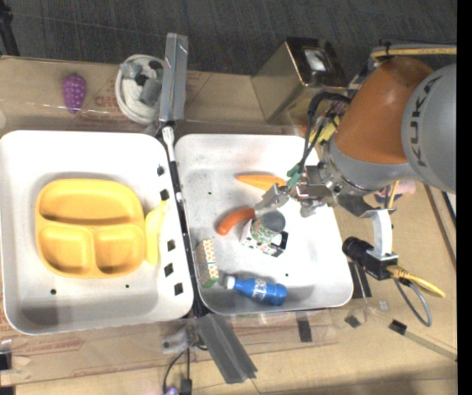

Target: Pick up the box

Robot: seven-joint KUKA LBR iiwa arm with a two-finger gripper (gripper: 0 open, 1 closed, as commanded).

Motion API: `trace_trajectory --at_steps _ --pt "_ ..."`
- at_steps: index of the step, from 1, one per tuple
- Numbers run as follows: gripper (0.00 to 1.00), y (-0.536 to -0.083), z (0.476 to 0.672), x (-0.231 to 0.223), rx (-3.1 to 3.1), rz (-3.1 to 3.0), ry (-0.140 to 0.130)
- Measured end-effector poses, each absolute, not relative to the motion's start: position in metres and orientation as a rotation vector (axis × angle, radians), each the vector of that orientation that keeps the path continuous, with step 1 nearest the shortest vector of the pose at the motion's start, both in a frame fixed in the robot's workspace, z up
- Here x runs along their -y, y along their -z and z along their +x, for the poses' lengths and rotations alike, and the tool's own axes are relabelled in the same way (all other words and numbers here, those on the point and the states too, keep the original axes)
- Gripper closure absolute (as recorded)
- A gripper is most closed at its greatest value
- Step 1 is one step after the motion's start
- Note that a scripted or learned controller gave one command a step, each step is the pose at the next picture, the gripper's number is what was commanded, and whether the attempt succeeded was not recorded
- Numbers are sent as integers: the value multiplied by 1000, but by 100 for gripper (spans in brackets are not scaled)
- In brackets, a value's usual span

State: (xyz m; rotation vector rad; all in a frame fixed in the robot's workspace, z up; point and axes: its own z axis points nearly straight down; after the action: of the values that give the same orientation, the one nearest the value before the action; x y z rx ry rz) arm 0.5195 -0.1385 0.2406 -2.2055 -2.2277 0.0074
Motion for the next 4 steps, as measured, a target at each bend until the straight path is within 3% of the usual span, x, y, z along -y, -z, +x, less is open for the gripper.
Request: trace_trajectory --at_steps 1,2,3,4 --pt "0 -135 517 137 2013 -2407 -4" --pt "0 -105 544 101 1967 -2480 19" --pt "0 -106 591 107 2056 -2403 23" --pt "0 -106 650 98 2193 -2278 18"
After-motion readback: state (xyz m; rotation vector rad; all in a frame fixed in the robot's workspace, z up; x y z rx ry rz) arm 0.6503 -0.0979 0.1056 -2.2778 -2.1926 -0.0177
